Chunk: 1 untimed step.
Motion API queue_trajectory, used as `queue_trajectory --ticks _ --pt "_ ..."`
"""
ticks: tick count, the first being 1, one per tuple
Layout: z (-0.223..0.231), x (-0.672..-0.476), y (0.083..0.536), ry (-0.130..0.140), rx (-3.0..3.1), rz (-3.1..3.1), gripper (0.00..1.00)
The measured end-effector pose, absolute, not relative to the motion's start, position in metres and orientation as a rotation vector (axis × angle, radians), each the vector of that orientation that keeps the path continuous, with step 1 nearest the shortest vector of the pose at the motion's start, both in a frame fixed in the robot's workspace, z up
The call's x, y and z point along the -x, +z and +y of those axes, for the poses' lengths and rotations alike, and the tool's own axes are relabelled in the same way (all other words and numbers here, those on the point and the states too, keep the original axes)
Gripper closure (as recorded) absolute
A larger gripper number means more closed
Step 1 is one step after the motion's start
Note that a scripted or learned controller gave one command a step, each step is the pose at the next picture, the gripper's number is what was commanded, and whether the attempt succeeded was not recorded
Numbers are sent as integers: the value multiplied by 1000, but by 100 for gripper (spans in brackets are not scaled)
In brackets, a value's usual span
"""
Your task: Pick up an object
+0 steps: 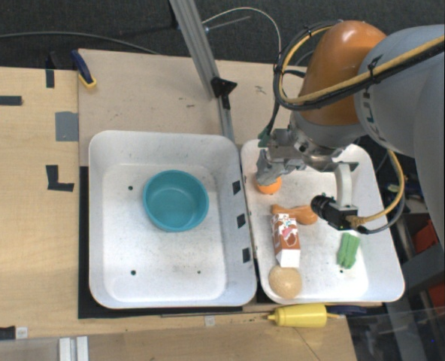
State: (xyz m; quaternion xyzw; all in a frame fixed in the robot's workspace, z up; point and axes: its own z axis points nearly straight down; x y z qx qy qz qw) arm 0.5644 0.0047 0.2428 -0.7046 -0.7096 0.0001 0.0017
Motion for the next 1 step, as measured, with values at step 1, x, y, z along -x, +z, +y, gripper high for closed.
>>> queue_trajectory --ticks 1 --pt "63 -548 227 4 2211 -2226 100"
